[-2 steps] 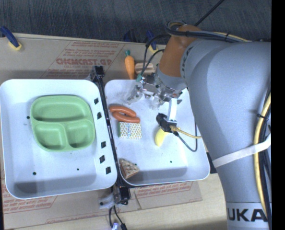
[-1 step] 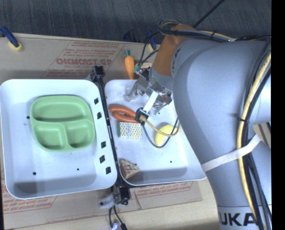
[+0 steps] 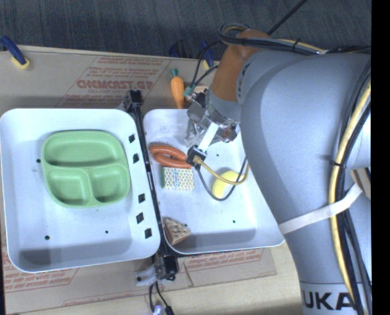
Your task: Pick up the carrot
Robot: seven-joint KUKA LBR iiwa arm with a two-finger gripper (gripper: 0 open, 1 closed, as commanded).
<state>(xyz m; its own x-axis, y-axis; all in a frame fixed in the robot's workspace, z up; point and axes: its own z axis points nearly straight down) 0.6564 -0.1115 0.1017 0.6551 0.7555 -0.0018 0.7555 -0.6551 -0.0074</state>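
Gripper [image 3: 200,113] over right bin [image 3: 247,223], 12 o'clock end. Carrot [image 3: 176,92] just beyond rim, 10 o'clock from gripper. Claw wide or narrow: cannot tell.

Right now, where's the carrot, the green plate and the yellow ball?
carrot [image 3: 176,92]: camera view, on its orange body.
green plate [image 3: 83,148]: camera view, in its big top compartment.
yellow ball [image 3: 220,188]: camera view, on its round side.

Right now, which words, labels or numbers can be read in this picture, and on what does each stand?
"CHEMCAST GP": red print on the cardboard sheet, near its far edge.
"UKA": dark letters low on the arm; the start of the word is cut off.
Smaller red lines elsewhere on the cardboard: too blurred to read.
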